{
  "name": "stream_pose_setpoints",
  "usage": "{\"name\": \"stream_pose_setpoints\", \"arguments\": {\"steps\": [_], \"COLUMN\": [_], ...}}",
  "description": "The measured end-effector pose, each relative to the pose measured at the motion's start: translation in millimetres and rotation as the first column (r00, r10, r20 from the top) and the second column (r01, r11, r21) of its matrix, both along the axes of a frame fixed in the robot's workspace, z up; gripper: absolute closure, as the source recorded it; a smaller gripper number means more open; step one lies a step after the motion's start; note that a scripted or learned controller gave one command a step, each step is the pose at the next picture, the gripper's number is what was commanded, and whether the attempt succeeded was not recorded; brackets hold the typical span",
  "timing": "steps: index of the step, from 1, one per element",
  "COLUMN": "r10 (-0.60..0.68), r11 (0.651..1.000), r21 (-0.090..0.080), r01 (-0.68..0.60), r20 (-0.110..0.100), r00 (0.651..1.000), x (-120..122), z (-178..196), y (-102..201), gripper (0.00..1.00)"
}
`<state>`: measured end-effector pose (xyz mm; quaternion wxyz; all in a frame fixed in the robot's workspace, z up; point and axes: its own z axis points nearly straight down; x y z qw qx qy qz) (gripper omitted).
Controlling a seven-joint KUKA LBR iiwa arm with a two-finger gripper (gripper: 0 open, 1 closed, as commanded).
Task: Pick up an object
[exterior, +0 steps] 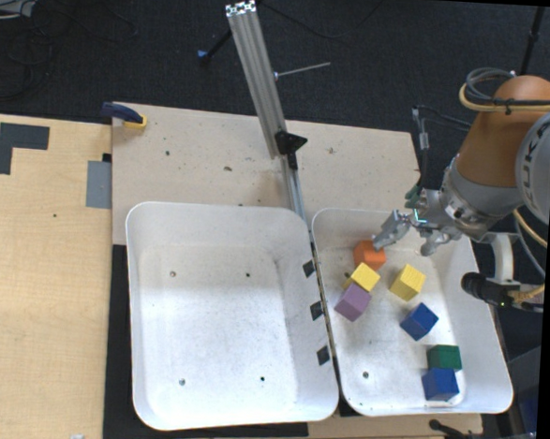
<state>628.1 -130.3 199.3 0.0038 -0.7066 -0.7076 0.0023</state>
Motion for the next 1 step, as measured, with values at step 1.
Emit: {"name": "stream_pose_setpoints", "arguments": {"steps": [1], "r10": [0.001], "r11": [1.0], "r21": [-0.001], "r01": [-0.001], "r20": [0.005], "r00": [1.0], "x": [1.0], "z": [3.0], "y": [-0.1], "gripper": [0.0]}}
